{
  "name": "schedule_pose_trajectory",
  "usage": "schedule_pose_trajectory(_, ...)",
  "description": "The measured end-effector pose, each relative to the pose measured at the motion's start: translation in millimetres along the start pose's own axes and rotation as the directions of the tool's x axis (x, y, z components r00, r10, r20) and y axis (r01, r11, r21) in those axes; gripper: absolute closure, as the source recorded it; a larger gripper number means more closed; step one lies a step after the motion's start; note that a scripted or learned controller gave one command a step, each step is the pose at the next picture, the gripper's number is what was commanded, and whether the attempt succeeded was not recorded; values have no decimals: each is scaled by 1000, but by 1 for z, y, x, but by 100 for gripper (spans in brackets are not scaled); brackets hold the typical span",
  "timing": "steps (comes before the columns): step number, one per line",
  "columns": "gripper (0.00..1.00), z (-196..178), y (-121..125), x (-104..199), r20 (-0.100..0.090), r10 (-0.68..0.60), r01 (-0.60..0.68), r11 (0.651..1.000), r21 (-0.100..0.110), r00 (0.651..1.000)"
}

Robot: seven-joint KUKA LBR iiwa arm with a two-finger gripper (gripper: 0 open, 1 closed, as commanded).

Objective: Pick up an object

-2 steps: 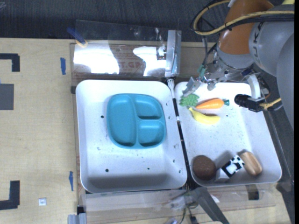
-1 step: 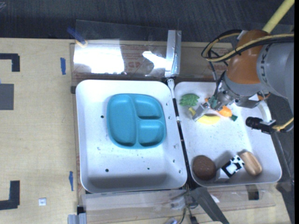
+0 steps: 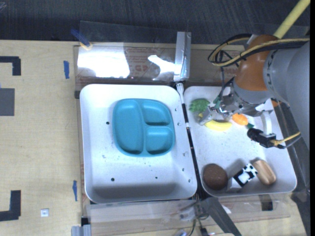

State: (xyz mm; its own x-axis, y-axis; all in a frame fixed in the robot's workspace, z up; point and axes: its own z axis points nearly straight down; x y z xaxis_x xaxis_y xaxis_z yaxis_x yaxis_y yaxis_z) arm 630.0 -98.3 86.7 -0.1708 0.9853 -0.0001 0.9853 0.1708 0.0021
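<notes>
Camera view looks down on two white bins side by side. Nearest the lower edge of the right bin [image 3: 290,178] sit three things in a row: a round brown ball [image 3: 215,176] by the bin's near-left corner, a small black-and-white block [image 3: 244,175] just beside it, and a tan bread-like roll [image 3: 264,171] touching the block's right side. Bare white floor lies between this row and the group farther back, giving open room in the bin's middle.

Farther up, a yellow banana-shaped piece [image 3: 218,125] lies flat, long and slightly curved, just under the gripper [image 3: 220,109]. A green leafy piece [image 3: 199,105] rests to its left near the wall shared by the bins, and a small orange piece [image 3: 239,119] lies to its right. The gripper hangs low among these three; whether it is released or clenched cannot be told, as the arm [image 3: 275,70] covers it from above.

The left bin [image 3: 93,146] holds a blue divided plate [image 3: 143,126] lying centred, well apart from every wall.
</notes>
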Motion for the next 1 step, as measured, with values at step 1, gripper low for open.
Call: schedule_pose_trajectory(1,100,-13,2,0,3,-1,1,1000,-7,1000)
